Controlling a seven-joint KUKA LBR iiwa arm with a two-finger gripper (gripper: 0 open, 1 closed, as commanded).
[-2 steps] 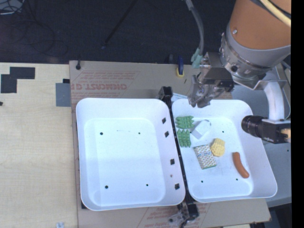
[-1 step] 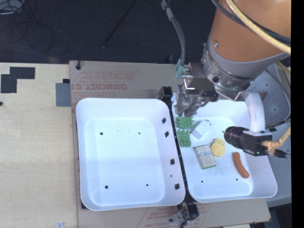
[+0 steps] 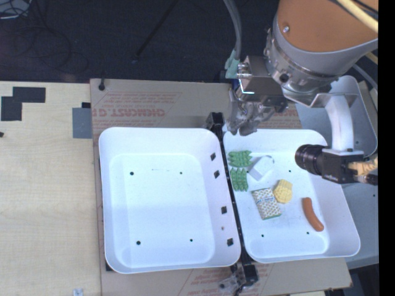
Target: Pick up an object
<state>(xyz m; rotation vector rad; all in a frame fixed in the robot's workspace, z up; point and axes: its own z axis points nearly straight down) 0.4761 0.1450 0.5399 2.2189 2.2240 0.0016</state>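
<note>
While the left bin (image 3: pixel 163 251) sits nearest the camera's lower edge, the right bin (image 3: pixel 333 245) beside it carries the objects: an orange sausage (image 3: pixel 312 214), a patterned packet (image 3: pixel 266 203) touching a yellow waffle piece (image 3: pixel 282 191), a white block (image 3: pixel 261 167) and 2 green pieces (image 3: pixel 239 169) near the dividing wall. Farther back, my gripper (image 3: pixel 242 126) hangs over that bin's far left corner, above the green pieces. It pinches nothing I can make out, and I cannot tell its spread.
</note>
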